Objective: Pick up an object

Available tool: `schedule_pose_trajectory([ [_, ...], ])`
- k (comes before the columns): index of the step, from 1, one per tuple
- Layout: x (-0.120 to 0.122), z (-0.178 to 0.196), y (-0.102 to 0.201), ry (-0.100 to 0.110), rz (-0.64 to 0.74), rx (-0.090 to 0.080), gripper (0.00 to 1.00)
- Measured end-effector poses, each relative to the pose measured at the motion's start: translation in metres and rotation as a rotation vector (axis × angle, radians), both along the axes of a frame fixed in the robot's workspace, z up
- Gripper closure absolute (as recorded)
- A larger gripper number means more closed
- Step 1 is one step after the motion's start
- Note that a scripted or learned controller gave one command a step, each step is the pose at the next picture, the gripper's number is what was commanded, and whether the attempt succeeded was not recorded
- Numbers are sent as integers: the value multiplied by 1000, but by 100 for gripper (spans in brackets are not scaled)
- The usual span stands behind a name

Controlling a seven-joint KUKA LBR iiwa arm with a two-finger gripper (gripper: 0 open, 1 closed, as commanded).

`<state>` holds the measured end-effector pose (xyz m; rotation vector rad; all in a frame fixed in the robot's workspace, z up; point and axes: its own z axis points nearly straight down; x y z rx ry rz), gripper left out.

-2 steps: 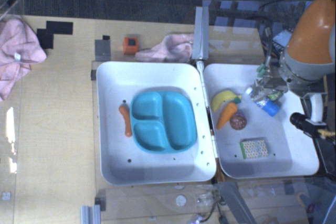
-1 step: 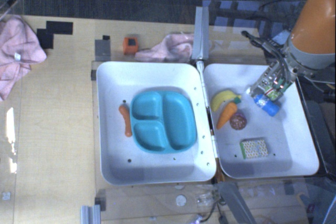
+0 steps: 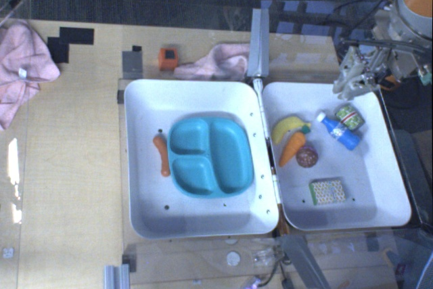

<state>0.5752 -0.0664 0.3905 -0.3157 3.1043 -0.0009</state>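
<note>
Claw (image 3: 352,81) over right bin's (image 3: 396,203) far rim, spread or pressed together unclear, blue bottle (image 3: 339,131) just beside.

The grey arm (image 3: 406,7) reaches in from the upper right, orange band showing, its gripper (image 3: 353,81) hanging downward with nothing between the fingers.

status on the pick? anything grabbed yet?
Done: nothing lifted so far. The banana, carrot, blue bottle and green sponge all lie in the right bin.
In hand: the pincer hangs over that bin's upper right corner, above the bottle, with nothing between its fingers.
Left: descend, close on an object, lift it.
</note>
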Motion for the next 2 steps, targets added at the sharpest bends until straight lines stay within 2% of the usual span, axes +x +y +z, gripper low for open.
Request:
schedule_pose_trajectory([
  [1,4,12,1,-17,-1,2,100],
  [2,17,-26,20,5,768,-10,100],
])
